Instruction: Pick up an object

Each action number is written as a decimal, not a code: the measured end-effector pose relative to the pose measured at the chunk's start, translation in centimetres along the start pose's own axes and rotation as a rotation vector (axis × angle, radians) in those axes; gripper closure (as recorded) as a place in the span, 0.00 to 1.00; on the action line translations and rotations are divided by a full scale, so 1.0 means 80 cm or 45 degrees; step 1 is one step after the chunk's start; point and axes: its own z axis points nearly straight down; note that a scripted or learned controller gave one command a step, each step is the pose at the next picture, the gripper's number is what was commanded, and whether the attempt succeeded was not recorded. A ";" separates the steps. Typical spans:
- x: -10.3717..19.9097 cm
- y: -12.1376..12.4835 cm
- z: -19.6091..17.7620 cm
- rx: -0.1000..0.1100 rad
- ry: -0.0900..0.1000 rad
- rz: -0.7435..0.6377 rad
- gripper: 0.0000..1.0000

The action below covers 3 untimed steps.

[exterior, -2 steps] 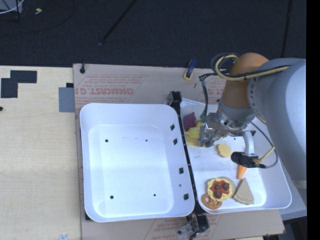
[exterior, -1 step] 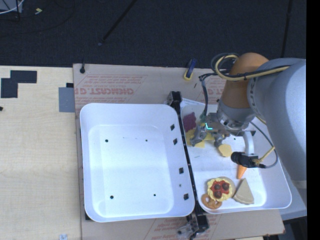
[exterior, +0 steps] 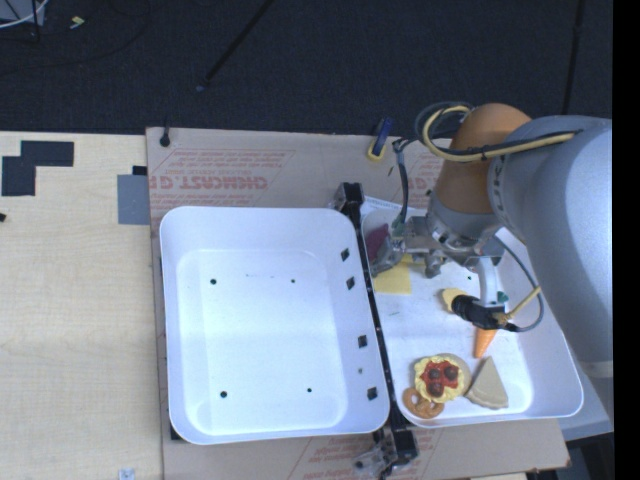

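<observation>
My gripper (exterior: pixel 412 251) is low in the upper left part of the right bin (exterior: pixel 560 388), under the orange-banded wrist. Right beside it lie a yellow cheese slice (exterior: pixel 393 282) and a dark maroon object (exterior: pixel 377 240) against the bin's left wall. It hangs over these two, and I cannot make out whether it touches either. An orange carrot (exterior: pixel 484 341) lies to the lower right of the gripper, with a small yellow piece (exterior: pixel 450 297) near it. A toy pizza (exterior: pixel 440 379) and a tan bread wedge (exterior: pixel 489 387) rest at the bin's front.
The left bin (exterior: pixel 180 308) stands beside the right one, their walls meeting along a black-clipped edge (exterior: pixel 362 298). The arm's grey body (exterior: pixel 570 228) covers the right bin's far right side. A blue and yellow clip (exterior: pixel 378 141) lies on the cardboard behind the bins.
</observation>
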 end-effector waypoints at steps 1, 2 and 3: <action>-0.001 0.001 -0.014 -0.005 -0.001 -0.001 1.00; -0.001 0.001 -0.013 -0.005 -0.001 -0.002 0.00; -0.002 0.001 -0.026 -0.003 -0.001 -0.001 1.00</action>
